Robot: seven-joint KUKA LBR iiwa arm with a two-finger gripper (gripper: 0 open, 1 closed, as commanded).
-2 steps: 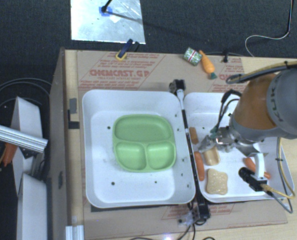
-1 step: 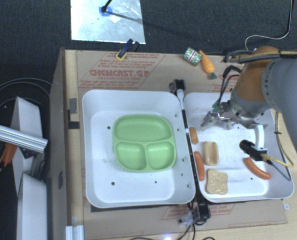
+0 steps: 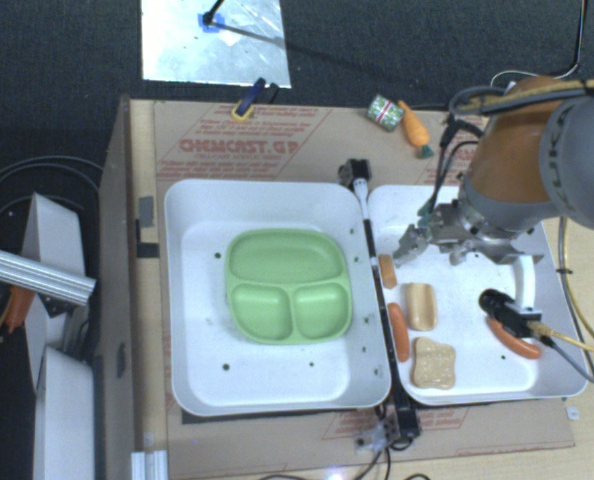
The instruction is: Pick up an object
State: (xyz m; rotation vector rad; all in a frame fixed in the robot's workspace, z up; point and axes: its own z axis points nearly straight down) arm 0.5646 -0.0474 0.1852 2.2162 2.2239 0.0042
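In the right bin (image 3: 552,383) lie a small tan-orange piece (image 3: 386,270), a pale bread roll (image 3: 420,305), a thin orange sausage (image 3: 399,331), a slice of toast (image 3: 434,363) and an orange-red sausage (image 3: 518,343) near the right wall. My gripper (image 3: 424,240) hangs low over the upper left of this bin, just above and to the right of the tan-orange piece. I see nothing held in it. The grey arm with its orange band reaches in from the upper right and hides part of the bin's back.
The left bin (image 3: 192,368) holds a green divided plate (image 3: 288,284). A black divider (image 3: 375,268) runs between the two bins. Behind the bins, on the cardboard, lie a toy carrot (image 3: 414,126), a small green can (image 3: 384,110) and a blue-yellow clip (image 3: 252,98).
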